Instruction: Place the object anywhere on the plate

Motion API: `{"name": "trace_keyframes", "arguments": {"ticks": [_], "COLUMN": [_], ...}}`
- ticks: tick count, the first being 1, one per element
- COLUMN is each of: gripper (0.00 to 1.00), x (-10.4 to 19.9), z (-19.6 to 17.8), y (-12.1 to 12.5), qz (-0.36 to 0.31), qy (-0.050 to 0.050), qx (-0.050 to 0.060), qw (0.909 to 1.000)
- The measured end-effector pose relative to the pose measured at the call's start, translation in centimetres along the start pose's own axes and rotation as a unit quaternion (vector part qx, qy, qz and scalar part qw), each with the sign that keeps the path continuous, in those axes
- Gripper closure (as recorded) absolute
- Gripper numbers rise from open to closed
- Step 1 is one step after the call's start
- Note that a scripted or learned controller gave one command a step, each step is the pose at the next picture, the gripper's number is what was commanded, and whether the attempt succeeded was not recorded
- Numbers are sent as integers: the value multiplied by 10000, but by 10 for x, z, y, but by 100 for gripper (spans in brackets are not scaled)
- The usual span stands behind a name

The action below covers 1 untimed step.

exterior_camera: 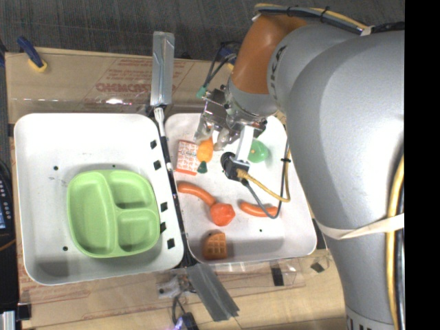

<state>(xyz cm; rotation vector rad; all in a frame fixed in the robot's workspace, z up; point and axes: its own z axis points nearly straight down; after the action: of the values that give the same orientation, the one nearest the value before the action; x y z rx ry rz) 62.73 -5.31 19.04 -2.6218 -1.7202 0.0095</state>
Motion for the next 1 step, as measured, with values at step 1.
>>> {"name": "trace_keyframes", "arguments": {"ticks": [1], "gripper": [100], "x": [69], "z": [1], "y": [-56], "qz": [127], "qy": [-8], "qx": [-3], "qw": [9999]}}
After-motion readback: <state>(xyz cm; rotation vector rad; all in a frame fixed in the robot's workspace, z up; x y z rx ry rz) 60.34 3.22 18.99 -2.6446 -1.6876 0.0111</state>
